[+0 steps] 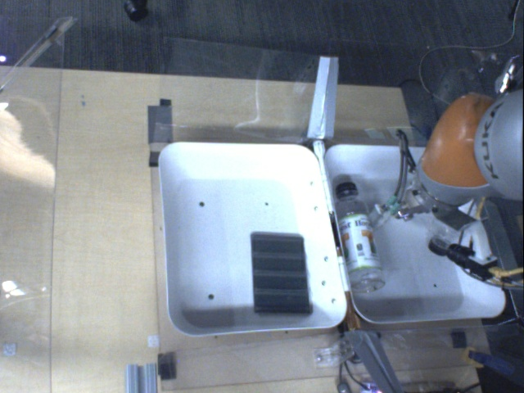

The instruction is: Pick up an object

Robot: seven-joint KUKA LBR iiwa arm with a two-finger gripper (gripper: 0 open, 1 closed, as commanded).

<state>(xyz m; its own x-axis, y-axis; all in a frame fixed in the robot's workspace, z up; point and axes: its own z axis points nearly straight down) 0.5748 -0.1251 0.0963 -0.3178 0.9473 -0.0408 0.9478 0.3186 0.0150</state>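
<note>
Clear plastic is what you are dealing with: the bottle lies on its side in the right bin, pressed close against that bin's left wall, black cap toward the far end and label facing up. Just right of it, the end effector hangs low over the bin floor, but cables and the wrist housing crowd it, so you cannot tell whether it is spread or pressed together, and nothing can be seen pinched in it.

Watch the wall first. With the bottle tucked so near the rim, one finger may have no room on the left side and could land on the bin edge or skid over the rounded body. Being round and smooth, the bottle will likely roll or squirt out under an off-centre squeeze.

Over in the left bin, the ribbed black block lies flat near the front, well apart from the arm; reaching it would mean crossing the divider.
</note>
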